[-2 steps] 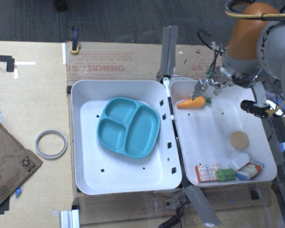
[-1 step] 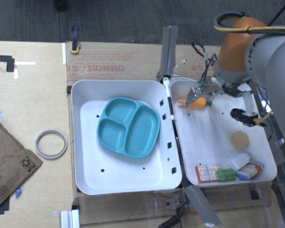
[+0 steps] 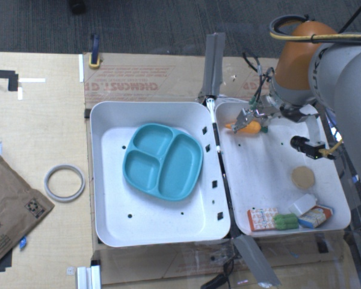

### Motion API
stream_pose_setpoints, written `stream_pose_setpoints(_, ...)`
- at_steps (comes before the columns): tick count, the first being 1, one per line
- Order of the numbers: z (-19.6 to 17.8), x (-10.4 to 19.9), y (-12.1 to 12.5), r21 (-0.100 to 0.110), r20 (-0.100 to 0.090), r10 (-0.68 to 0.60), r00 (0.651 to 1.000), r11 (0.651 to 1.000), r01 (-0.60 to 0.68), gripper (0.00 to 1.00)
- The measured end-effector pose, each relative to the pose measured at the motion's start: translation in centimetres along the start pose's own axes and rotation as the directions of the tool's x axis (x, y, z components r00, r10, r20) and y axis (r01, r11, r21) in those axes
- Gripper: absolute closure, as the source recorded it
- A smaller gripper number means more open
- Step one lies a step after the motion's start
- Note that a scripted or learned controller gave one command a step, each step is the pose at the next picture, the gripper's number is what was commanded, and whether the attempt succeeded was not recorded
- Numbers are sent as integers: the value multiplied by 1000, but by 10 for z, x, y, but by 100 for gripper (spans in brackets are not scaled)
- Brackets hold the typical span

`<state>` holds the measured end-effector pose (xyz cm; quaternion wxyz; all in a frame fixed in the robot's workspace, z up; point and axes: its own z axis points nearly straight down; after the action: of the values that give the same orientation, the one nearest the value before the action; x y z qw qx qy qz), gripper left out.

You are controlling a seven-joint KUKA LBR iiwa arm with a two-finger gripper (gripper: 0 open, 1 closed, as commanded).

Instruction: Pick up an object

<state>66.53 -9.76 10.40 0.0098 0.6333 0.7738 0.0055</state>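
In the camera view we see two white bins side by side at the centre of the frame. The left bin (image 3: 108, 179) holds a blue divided plate (image 3: 163, 161) lying flat near its middle. The arm enters from the upper right, and its gripper (image 3: 251, 118) sits low over the upper left corner of the right bin (image 3: 271, 161). Just beside the fingertips, touching or nearly touching them, lies an orange carrot-like object (image 3: 248, 127); we cannot tell whether the fingers are spread or closed, nor whether they grip it. Further down the right bin we see a round tan disc (image 3: 302, 177) near the right wall, and along the lower edge a small printed box (image 3: 263, 218), a green piece (image 3: 286, 221) and a white and orange carton (image 3: 313, 214), close together. Left of the bins, a ring of tape (image 3: 64, 182) lies on the wooden bench (image 3: 36, 125)
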Motion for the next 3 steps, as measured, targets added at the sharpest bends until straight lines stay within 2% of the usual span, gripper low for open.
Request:
stream_pose_setpoints(1, -13, -7, -1, 1, 9, 5, 1000, 1000, -5, 100)
stream_pose_setpoints(2, -12, -6, -2, 4, 8, 5, 1000, 1000, -5, 0)
stream_pose_setpoints(3, 2, -2, -2, 5, -3, 66, 998, 998, -66, 0)
